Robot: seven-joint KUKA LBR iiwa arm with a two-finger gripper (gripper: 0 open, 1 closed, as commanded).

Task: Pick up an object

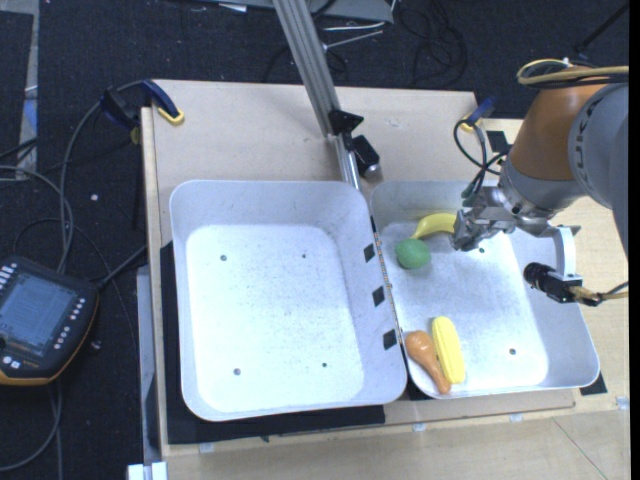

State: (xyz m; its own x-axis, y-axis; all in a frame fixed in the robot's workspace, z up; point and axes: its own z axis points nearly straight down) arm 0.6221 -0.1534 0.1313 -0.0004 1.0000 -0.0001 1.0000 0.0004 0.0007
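From the round green toy ball (412, 254), probably light but prone to rolling, I look right to the curved yellow plastic banana (434, 226), likely stiff and best pinched mid-curve, beside my claw (468, 234), its state unreadable.

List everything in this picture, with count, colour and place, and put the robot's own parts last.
bins: two, white, side by side on the bench
banana: one, yellow, far end of right bin, beside the gripper
ball: one, green, right bin, near the divider
corn cob: one, yellow, near end of right bin
carrot: one, orange, against the corn cob
handheld controller: one, black and orange, on the floor at left
arm: one, grey with orange band, from the right
gripper: one, dark, over right bin
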